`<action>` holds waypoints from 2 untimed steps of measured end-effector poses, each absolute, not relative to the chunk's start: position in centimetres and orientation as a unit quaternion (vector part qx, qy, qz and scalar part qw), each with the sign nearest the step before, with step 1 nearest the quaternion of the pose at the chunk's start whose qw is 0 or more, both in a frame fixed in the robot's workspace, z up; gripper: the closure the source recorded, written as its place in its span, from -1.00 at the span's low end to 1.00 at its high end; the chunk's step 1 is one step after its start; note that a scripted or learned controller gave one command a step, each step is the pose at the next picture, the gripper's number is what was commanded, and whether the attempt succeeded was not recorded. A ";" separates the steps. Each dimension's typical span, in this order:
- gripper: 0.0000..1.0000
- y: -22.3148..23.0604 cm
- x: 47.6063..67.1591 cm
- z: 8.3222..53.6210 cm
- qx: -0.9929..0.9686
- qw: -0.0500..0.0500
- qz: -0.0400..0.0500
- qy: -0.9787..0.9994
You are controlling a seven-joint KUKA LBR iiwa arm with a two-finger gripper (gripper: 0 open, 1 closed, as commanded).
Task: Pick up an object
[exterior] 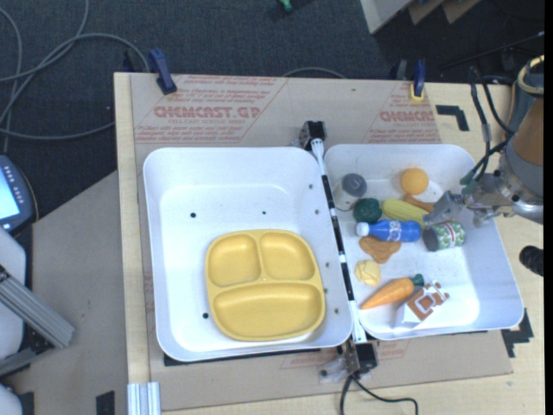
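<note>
Camera view, slant from above: your grey two-finger gripper (449, 210) sits low in the right-hand shallow white bin (494, 305), just above a small green can with a printed label (446, 234). Whether it is spread or pinching, you cannot tell from here. Nothing is visibly clamped.

Clutter is tight:
- yellow corn cob (403, 209) and orange ball (414, 181) just left of the tool
- blue-and-white plastic bottle (390, 230) touching the can's left side
- orange toy carrot (390, 291) lower down, apart

Left bin holds a yellow three-compartment plastic tray (263, 284).

Risks, as judged: the can is round and may roll or squirt out on closing; neighbours may get nudged or pinched along with it.
</note>
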State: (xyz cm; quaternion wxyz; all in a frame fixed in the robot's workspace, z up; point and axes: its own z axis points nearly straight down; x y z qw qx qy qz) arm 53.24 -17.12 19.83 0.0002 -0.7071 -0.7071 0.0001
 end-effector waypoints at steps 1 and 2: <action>-1.00 -14.8 57.6 10.9 -0.706 -0.012 -0.009 -0.708; -1.00 -19.5 63.3 18.0 -0.706 -0.007 -0.002 -0.708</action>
